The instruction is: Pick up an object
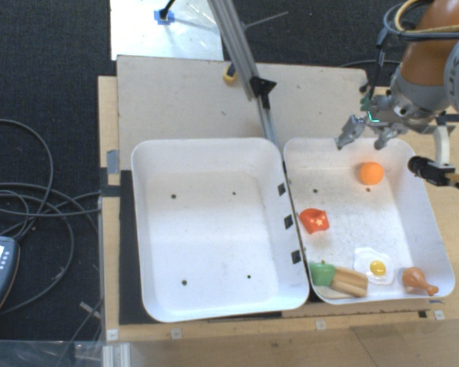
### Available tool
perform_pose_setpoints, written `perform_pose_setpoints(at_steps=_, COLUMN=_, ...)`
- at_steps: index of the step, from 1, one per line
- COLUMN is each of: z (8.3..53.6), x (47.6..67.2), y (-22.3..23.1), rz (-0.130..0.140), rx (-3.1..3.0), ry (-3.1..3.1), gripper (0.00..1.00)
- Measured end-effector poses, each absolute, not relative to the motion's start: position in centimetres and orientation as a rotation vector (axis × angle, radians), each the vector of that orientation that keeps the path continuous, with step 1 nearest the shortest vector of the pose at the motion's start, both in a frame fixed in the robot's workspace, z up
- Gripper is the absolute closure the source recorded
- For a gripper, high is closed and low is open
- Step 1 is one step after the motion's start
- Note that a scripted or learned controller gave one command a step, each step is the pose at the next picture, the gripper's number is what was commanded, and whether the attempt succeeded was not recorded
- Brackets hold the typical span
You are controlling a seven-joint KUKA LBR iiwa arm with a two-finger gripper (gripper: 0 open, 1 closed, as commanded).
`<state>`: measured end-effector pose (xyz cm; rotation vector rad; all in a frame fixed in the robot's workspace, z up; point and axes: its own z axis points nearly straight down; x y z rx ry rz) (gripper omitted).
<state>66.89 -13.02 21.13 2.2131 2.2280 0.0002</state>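
Camera view: arm coming in from 2 o'clock, orange band showing near the frame's top right. Gripper (369,134) is hanging over the far rim of the right bin (432,228), fingers spread apart with nothing between them — released, carrying nothing.

Right bin is holding all the items. Orange ball (372,173) is sitting just toward 6 o'clock of the gripper, near it but not touching, and standing clear of everything else. Red piece (314,220) is lying near the bin's left wall, at about 8 o'clock from the ball. Along the near edge: green piece (320,271) touching a bread roll (349,282), then a fried egg (375,266), then a drumstick (418,280) at the near right corner. Left bin (149,228) is lying beside it, walls touching.

Judging the ball as the likeliest target, being closest. It is probably light, hard toy plastic — smooth and round, so likely rolling or squirting out if pinched off-centre. Best taking it straight from above, fingers closing across its widest middle. There is open floor all round it, so the fingers have room to drop on either side.
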Motion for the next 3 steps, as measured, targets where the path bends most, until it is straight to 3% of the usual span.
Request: perform_pose_setpoints(at_steps=3, z=9.0, x=66.7, y=-11.9, rz=-0.002, rx=2.215, ry=2.229, gripper=0.00)
